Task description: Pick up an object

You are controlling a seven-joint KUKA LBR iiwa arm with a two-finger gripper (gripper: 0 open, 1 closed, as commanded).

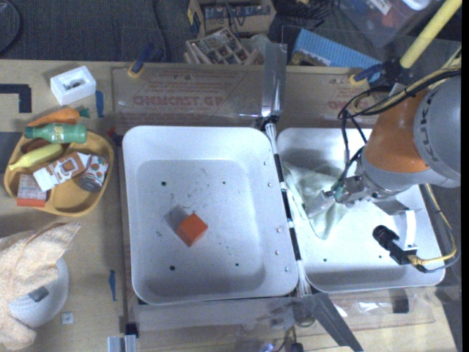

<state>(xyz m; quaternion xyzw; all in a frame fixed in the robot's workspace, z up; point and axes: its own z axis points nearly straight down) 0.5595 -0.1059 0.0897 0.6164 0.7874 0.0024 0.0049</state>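
Cloth [316, 196], pale and crumpled, lies in the right bin [410, 273] under the gripper [337, 193]; finger state I cannot tell; best to pinch a raised fold, then lift straight

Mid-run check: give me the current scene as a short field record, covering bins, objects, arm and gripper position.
left bin: holds one orange block, lying near its middle
right bin: holds a pale crumpled cloth at its left side
arm: reaches in over the right bin
gripper: low over the cloth's right edge; finger state cannot be told
grasp: nothing visibly held
outside bins: yellow bowl of toy food at left of the bench
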